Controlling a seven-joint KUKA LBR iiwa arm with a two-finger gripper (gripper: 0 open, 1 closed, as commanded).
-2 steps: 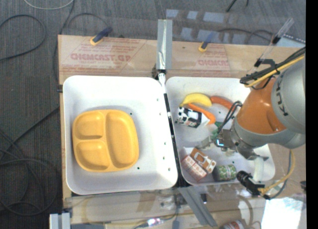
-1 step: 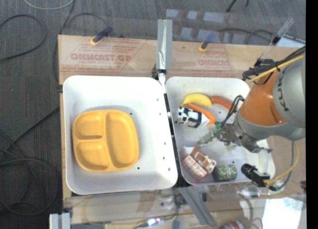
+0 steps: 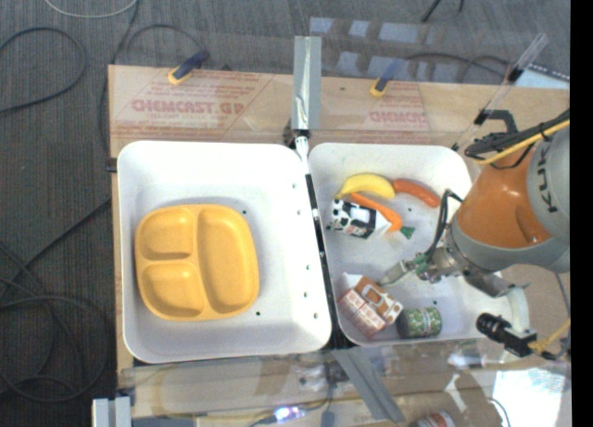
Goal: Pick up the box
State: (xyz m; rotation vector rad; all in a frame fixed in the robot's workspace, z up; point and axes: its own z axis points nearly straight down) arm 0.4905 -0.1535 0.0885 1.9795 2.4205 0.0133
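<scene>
The gripper (image 3: 400, 272) hangs over the right bin (image 3: 459, 170), just above the box (image 3: 369, 308); how its fingers stand I cannot tell, and nothing is visible between them. The box lies near the front wall of this bin, with a green can (image 3: 422, 322) just beside it. Farther back sit a black-and-white carton (image 3: 352, 219), a carrot (image 3: 380, 209), a banana (image 3: 364, 184) and a red pepper (image 3: 417, 193). The left bin (image 3: 148, 161) holds a yellow divided tray (image 3: 196, 259).

Bright, even overhead light, soft shadows, mild glare on the white bins (image 3: 213, 158), slightly soft focus.
</scene>
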